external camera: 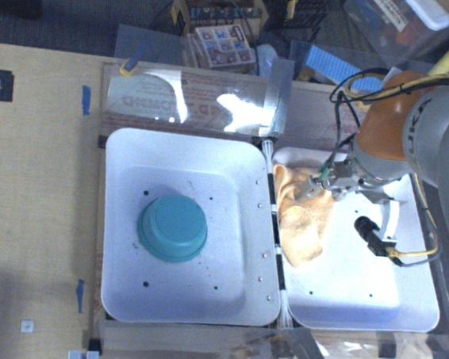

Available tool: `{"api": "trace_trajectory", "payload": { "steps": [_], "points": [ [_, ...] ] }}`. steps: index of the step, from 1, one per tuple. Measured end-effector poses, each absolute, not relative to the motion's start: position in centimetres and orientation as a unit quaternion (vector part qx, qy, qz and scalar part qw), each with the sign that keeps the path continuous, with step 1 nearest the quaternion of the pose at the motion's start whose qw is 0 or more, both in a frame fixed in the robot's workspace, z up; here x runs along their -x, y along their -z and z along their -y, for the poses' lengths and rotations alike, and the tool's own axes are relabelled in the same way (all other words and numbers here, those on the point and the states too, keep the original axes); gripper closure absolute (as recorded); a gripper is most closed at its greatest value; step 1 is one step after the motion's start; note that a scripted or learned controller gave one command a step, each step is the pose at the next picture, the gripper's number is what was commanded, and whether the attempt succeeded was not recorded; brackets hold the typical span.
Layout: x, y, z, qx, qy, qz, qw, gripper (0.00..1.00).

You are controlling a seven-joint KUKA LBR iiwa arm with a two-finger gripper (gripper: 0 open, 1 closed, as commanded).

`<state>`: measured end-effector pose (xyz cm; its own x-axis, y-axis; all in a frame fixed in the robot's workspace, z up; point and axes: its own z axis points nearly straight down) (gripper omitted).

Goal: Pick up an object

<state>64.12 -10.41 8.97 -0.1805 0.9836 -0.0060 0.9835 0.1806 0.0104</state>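
The tool (325,182) sits low in the right bin (371,298), at the far left part of it, and its tips are small and blurred against the pale cloth (300,215); whether it is released or clenched, I cannot tell. The grey arm (444,134) with its orange band (385,128) covers the far right corner of that bin and is cut off at the right edge of the view. Black cables loop over the wrist and hide part of it.

The cloth, tan and crumpled, lies along the left wall of the right bin, from the far end to about the middle. Its far end is touching or just under the tool; its near end hangs clear of it. The near half and the right side of this bin's floor are bare white, giving open room there.

The left bin (131,157) holds a teal bowl (173,226), upside down, left of centre and apart from every wall. The two bins meet at a thin rim between cloth and bowl. The wooden surface (23,193) stretches to the left.
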Motion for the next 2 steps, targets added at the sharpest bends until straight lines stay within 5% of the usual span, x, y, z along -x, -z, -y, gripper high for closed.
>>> {"api": "trace_trajectory", "payload": {
  "steps": [1,2],
  "points": [
    [-64.3,-10.2,10.5,-0.641,-0.0039,-0.768,0.008,1.0],
    [-66.8,-20.2,5.2,-0.607,-0.0006,-0.795,0.002,1.0]
  ]
}}
